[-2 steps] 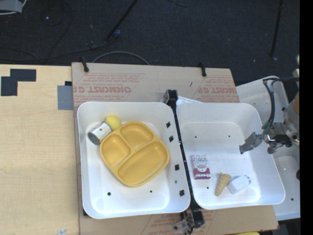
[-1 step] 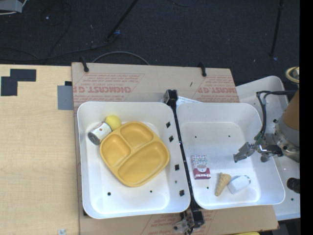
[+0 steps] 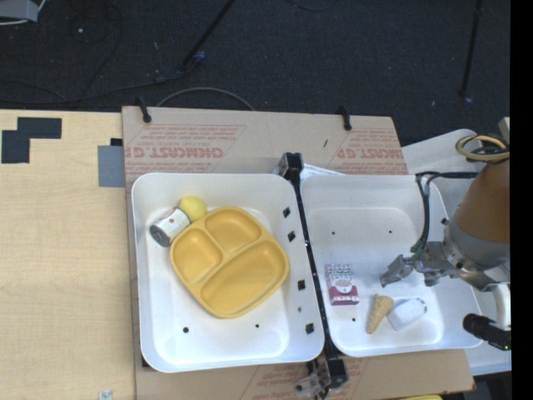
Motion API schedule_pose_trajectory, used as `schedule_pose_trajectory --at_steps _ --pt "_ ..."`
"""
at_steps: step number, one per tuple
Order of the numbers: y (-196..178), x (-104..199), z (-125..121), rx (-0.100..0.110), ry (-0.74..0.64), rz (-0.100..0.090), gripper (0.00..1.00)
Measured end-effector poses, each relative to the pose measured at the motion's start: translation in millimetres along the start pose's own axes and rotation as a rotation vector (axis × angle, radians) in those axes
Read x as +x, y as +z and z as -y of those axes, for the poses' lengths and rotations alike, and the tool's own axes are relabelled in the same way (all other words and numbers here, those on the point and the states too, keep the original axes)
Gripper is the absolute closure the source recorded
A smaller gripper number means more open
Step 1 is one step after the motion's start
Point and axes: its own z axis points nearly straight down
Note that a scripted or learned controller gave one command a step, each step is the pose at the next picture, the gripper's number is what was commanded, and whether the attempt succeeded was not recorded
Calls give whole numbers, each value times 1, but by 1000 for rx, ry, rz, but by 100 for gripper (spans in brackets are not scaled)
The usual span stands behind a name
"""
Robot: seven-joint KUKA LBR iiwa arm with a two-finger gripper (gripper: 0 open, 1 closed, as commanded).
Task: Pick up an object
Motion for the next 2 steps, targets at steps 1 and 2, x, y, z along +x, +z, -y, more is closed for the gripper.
schedule_pose_trajectory --at_steps 1,2 --pt "45 1 0 -7 1 3 0" --pt "33 0 -1 -7 4 2 100"
